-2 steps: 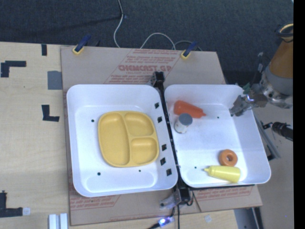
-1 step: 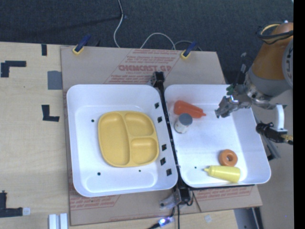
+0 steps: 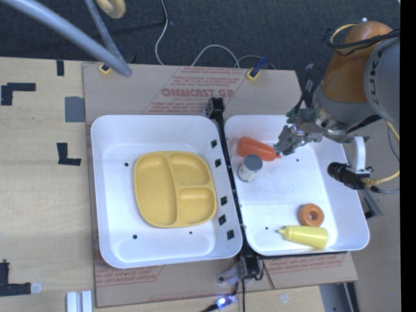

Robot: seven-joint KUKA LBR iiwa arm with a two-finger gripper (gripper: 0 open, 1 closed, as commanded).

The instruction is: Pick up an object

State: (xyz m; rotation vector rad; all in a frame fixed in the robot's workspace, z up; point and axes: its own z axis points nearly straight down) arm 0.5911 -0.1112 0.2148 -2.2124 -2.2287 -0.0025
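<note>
Glossy yellow bottle (image 3: 304, 236), ring-shaped orange doughnut (image 3: 312, 214)

- Two bins sit side by side on the bench, the left bin (image 3: 104, 174) touching the right bin (image 3: 338, 200) along a shared middle edge.
- A divided tray (image 3: 174, 188) lies in the middle of the left bin.
- In the right bin, a carrot-shaped piece (image 3: 255, 149) lies near the far left corner, a small capped cylinder (image 3: 249, 168) just in front of it.
- The gripper (image 3: 286, 145) sits just right of that piece.
- A ring (image 3: 311, 214) lies near the front right, with a bottle (image 3: 305, 236) on its side just in front of it.
</note>
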